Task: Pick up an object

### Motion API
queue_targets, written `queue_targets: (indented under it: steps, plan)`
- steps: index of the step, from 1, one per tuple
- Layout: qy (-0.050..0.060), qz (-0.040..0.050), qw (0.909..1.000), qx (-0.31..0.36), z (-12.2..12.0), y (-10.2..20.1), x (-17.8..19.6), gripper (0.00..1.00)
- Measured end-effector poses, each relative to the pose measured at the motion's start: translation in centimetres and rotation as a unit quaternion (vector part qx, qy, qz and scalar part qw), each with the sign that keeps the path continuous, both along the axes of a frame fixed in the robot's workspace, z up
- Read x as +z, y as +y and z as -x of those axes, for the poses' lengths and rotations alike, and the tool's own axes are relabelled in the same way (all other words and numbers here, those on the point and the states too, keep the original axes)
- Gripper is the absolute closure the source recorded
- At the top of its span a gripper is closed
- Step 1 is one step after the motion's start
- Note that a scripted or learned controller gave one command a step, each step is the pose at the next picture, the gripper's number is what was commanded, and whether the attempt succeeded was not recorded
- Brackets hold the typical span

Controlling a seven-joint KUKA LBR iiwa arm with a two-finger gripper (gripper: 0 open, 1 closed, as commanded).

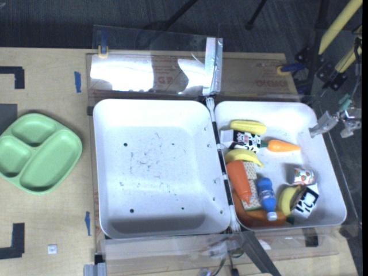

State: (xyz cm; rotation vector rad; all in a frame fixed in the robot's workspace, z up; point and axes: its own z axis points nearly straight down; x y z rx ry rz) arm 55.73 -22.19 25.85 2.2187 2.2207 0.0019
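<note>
Hand (336,121) sits at the right bin's (330,211) far right rim; how wide it's open can't be told, nothing seen in it. Inside that bin: smooth orange carrot (283,146), three curved yellow bananas (248,126), blue bottle (267,195), black-white cartons (248,138). Left of it, a white bin (155,160) with scuffed floor. Further left on the wooden desk (46,223), glossy green divided tray (38,152).

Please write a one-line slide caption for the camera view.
Gripper at the right bin's edge, above bananas, a carrot and a bottle.
</note>
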Motion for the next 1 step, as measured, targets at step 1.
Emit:
queue_targets:
  steps: [1]
  plan:
    - [0.0,-0.0001,0.9968,0.08,0.01,2.45,-9.59,0.0]
